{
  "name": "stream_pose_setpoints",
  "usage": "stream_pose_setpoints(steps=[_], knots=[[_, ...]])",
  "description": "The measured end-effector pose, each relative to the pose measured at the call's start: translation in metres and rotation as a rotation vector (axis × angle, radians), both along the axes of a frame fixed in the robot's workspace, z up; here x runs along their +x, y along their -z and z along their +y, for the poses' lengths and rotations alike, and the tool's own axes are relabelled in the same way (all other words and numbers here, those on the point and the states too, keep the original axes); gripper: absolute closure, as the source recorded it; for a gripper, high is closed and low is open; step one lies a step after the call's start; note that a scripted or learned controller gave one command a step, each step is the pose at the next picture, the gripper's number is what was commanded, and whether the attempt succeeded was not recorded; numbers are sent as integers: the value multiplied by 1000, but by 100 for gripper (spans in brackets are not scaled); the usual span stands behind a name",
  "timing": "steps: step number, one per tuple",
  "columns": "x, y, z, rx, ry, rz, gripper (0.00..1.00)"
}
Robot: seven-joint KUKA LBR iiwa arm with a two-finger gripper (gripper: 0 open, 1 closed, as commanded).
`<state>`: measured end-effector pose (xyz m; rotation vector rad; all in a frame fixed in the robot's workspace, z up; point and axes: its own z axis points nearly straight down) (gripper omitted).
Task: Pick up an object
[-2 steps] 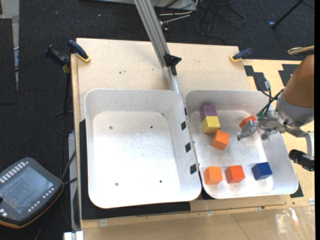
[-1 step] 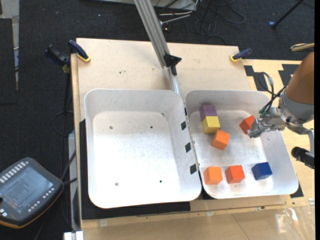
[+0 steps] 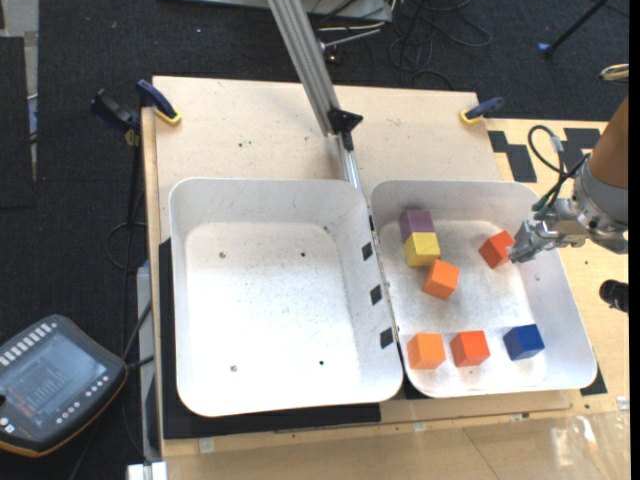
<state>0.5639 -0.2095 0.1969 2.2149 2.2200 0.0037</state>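
Blocks are being kept in the right bin (image 3: 560, 298), one of two shallow white bins lying side by side on the worktop (image 3: 260, 128). A purple block (image 3: 416, 221) is sitting near the bin's far left part, with a yellow block (image 3: 421, 248) touching its near side. An orange block (image 3: 441, 279) is lying just beside the yellow one, tilted. Along the near part of the bin, three blocks are being shown in a row: an orange block (image 3: 427, 350), a red-orange block (image 3: 470, 348) just beside it, and a blue block (image 3: 523, 342) a little apart to the right.

A tilted red-orange block (image 3: 494, 250) is lying toward the bin's right side, and the hand (image 3: 522, 248) is being held right against it, reaching in from the right on the grey arm (image 3: 605, 188). Whether the hand is apart, together or clamped on that block cannot be told; its tips are too small and blurred. The left bin (image 3: 200, 268) is lying beside the right one, their walls touching along the middle. A slanted metal bar (image 3: 305, 53) is being seen above the bins, and a handheld pendant (image 3: 50, 383) is resting off the worktop's near left corner.
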Motion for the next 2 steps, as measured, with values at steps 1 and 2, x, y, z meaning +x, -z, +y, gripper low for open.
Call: stream_pose_setpoints(steps=[1,2], knots=[[3,-65,0,-2,-1,-3,100],[4,-90,0,0,-1,1,100]])
